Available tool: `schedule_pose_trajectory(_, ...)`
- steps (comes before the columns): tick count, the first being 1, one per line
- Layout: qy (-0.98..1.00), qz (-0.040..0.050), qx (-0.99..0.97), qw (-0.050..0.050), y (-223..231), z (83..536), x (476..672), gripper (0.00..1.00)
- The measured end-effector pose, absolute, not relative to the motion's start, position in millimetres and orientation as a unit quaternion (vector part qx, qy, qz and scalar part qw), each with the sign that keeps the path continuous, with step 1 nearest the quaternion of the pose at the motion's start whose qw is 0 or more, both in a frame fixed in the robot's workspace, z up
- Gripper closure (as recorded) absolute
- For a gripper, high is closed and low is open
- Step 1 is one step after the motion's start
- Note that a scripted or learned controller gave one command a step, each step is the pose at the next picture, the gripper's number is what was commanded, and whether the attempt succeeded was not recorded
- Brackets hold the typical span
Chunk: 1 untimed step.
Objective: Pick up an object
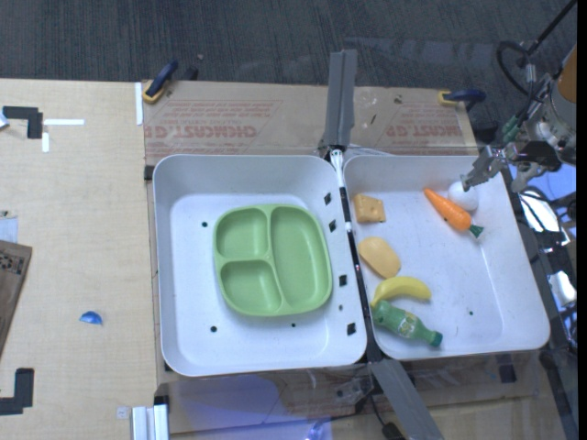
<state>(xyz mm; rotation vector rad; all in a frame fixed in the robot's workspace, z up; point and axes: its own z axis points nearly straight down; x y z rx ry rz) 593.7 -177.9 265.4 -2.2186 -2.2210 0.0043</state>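
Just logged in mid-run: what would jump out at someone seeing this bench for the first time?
The green divided plate sits alone in the left bin, the biggest block of colour. The right bin holds the clutter: an orange carrot at the far side beside a small white object, a yellow banana and a green bottle near the front. The gripper hovers by the carrot's corner.

My end effector (pixel 486 168) hangs over the right bin (pixel 514 310) at its two o'clock corner, just beside a white egg (pixel 459 193) and carrot (pixel 449 211); bread (pixel 370 209), potato (pixel 380 257), banana (pixel 402 289) and green bottle (pixel 406 324) lie toward eight o'clock; the left bin (pixel 183 273) holds a green divided plate (pixel 272 259).
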Motion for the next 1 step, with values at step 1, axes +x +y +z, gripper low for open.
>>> schedule_pose_trajectory(1,-0.717,0.0011,-0.697,0.001,-193.6,103.0,619.2,0.00)
